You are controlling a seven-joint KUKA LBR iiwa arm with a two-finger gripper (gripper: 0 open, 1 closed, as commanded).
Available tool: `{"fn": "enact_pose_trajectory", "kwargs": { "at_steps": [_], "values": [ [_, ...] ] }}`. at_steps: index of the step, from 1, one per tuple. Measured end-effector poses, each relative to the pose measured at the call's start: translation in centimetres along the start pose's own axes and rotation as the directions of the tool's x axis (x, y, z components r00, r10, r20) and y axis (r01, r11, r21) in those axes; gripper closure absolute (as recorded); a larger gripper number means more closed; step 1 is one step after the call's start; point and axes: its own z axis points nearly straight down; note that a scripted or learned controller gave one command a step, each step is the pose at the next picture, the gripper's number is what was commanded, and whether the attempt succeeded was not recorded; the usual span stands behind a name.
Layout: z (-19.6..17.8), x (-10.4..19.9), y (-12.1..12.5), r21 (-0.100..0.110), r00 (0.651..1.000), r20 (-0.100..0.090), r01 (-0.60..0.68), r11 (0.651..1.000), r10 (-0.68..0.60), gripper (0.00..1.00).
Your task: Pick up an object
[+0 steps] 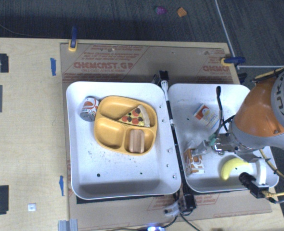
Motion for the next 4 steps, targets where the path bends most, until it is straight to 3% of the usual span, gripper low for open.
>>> {"fn": "enact_pose_trajectory", "kwargs": {
  "at_steps": [4],
  "values": [
    [0.10,-0.12,0.07,-0.001,1.000,-0.001,0.000,1.000,0.000,0.00]
  ]
}}
